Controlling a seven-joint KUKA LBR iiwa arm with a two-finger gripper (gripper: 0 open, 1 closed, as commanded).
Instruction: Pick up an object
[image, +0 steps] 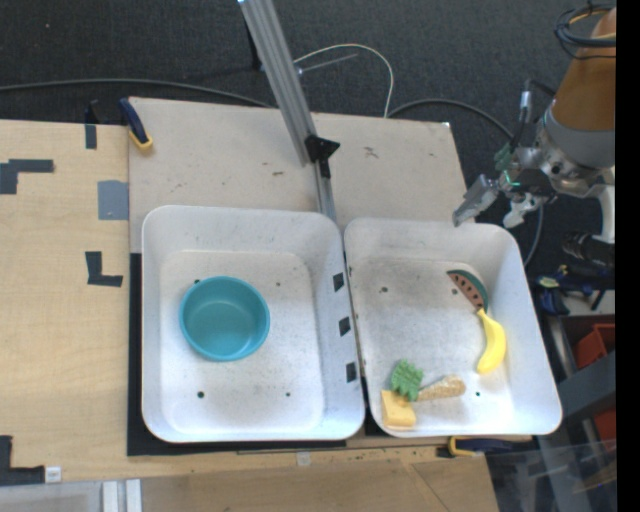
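My gripper (492, 205) hangs above the far right corner of the right bin (520, 270), its two fingers spread open with nothing between them. In the right bin lie a watermelon slice (468, 287), a yellow banana (490, 343), a green leafy toy (406, 378), a tan bread-like stick (441, 389) and a yellow cheese wedge (398, 411). The watermelon slice is the closest of these to the gripper, below it and slightly left. A teal bowl (225, 318) sits in the left bin (160, 250).
A slanted metal pole (290, 85) runs from the top down to the divide between the bins. Cables (350, 60) loop across the dark floor behind the bench. A yellow-handled clamp (137, 126) grips the board's far left corner.
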